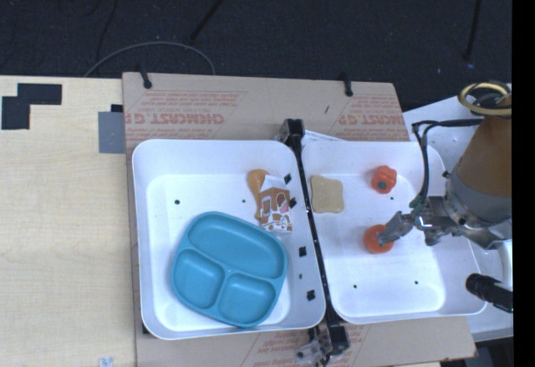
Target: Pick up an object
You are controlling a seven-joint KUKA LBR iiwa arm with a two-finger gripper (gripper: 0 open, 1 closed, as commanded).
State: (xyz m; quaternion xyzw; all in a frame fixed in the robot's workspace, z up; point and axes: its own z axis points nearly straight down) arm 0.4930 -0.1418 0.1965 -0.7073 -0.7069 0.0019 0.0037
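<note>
The right bin (418, 294) holds three loose things. A red-orange round object (374, 241) lies near its middle, and my gripper (390, 231) is down at that object's right side, touching or nearly touching it. A second red-orange round object (384, 179) lies further back. A tan bread-like slice (327, 194) rests at the bin's back left. The arm comes in from the right, over the bin's right rim.
The left bin (155, 190) holds a blue divided plate (228, 268), a brown piece (257, 181) and a small patterned packet (275, 211) beside the black divider (306, 223). Cables loop over the right bin's back right corner (426, 135).
</note>
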